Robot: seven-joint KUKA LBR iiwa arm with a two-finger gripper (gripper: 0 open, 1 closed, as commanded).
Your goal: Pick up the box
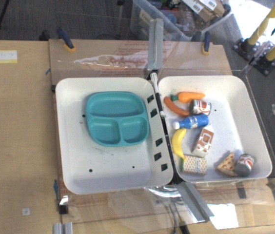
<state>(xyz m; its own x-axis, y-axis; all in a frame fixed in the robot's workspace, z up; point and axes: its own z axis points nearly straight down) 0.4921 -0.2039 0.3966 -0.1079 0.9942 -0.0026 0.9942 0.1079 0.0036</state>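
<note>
Lying: box (pixel 203 142) tilted in right bin (pixel 254 111), between banana (pixel 178 143) and wedge (pixel 226 164)
Handling: probably light, stiff card
Hold: across narrow sides
Pincer: cannot tell

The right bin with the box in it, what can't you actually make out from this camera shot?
- Box, camera view: its printed label is too small and blurred to read.
- Patterned block below it: too blurred to identify.
- Can: label unreadable, too small.
- Grey rounded item in the right bin: identity unclear, blurred.
- Clear tub beyond the bench: cut off by the top edge, contents jumbled.
</note>
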